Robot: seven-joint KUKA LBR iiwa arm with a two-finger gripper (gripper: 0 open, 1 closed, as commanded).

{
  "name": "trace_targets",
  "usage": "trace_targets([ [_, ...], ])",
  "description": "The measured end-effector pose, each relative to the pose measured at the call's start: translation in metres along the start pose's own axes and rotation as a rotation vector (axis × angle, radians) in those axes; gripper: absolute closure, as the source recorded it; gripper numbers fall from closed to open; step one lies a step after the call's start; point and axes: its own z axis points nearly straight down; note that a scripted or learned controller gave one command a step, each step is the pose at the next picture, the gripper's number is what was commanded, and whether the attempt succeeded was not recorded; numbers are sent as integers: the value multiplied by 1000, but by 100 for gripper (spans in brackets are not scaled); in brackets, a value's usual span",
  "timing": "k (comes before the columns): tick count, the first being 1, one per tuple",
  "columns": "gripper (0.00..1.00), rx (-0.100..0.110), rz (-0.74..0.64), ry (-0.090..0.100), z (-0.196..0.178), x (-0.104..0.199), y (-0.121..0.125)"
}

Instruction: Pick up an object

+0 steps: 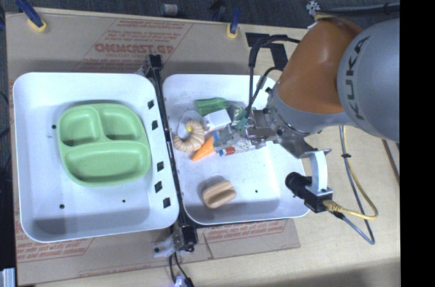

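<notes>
Two shallow white bins sit side by side on the desk (136, 41). The left bin (27, 143) holds a green divided plate (103, 143). The right bin (272, 204) holds a small heap of toy food: a green piece (209, 104), a white block (217, 119), a pale ring-shaped pastry (188, 137) and an orange carrot (202, 152), all touching or nearly so. A tan bun (219, 193) lies apart, nearer the front wall.

The grey and orange arm reaches in from the right, and its tool (239, 131) is low at the right edge of the heap. We cannot tell its state, or whether anything is caught in it.

We judge these pieces light, stiff and smooth, likely to skid or tip if nudged. The carrot offers a narrow body to pinch across; the bun looks the easier target, with open floor all round it. The heap is crowded, and the divider between the bins stands just to its left.
</notes>
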Motion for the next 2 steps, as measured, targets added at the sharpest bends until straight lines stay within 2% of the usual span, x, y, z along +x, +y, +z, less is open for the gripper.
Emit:
trace_targets([
  [1, 100, 18, 19, 5, 44, 21, -6],
  [2, 100, 21, 18, 5, 49, 64, -3],
])
